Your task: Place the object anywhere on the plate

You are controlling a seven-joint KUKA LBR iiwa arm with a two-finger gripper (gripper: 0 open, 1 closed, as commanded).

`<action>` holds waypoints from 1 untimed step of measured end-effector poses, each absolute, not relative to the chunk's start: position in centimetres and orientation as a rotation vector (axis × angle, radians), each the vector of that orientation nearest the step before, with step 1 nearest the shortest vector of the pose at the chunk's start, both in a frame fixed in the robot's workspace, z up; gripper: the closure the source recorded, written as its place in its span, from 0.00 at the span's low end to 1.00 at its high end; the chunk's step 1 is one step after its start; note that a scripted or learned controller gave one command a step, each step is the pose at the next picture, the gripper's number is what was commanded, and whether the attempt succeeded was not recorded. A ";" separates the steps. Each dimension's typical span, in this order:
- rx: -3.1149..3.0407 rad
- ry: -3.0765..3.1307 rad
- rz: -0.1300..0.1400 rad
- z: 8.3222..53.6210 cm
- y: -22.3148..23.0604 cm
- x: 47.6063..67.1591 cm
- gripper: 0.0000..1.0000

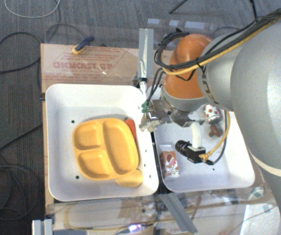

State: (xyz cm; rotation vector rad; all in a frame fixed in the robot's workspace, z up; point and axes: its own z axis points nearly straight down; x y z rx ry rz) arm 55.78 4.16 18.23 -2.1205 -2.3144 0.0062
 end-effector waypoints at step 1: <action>-2.121 -2.314 0.006 18.2 4.1 55.8 0.00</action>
